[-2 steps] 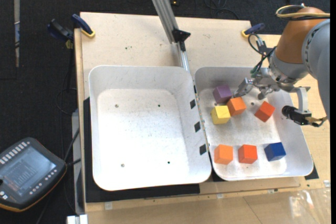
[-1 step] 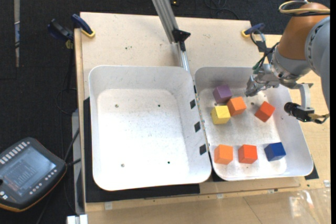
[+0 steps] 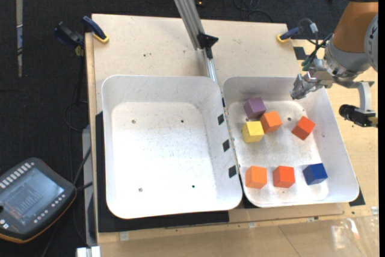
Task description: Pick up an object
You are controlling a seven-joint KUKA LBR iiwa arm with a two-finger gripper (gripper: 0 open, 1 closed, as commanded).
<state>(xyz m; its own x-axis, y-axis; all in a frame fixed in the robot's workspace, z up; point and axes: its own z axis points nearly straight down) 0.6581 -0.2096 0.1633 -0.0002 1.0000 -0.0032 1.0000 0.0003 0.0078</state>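
Your gripper [image 3: 299,91] sits over the back right corner of the right bin [image 3: 340,147], but it's too small and blurry to tell how its jaws stand or if it's got anything. The blocks all lie on the bin floor: purple cube [image 3: 254,107], yellow cube [image 3: 252,130] and orange cube [image 3: 271,121] bunched together, red cube [image 3: 303,127] just beside the gripper, blue cube [image 3: 314,173] near the front.

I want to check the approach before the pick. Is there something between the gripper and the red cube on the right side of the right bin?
Nothing visible stands between them. The gripper is at the far edge of the right bin; the red cube lies just nearer, apart from the other cubes.
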